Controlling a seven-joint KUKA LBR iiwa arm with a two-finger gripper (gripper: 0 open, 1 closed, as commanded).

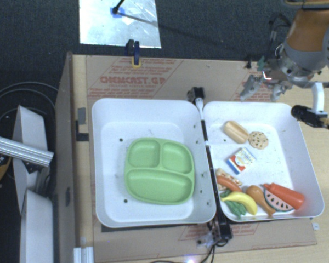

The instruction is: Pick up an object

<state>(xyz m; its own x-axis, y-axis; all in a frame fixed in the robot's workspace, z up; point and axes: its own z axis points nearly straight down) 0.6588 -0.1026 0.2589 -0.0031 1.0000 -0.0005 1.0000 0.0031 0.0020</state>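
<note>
Arm (312,21) runs off the top-right corner, only its orange band and wrist in frame. Gripper (263,86) blurs out — finger gap unreadable. Down front, the green beans (234,207) sit half-buried under the banana (242,200).

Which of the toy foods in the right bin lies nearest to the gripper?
The hot dog bun, tan and oblong, at the bin's far side. It lies closest to the gripper; the cookie is just beyond it, and the others lie nearer the front.

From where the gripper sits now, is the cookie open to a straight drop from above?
Probably yes. The cookie lies flat on the right bin's floor with bare white around it; the bread roll beside it is its closest neighbour. The gripper is above the bin's far rim, with nothing between.
</note>
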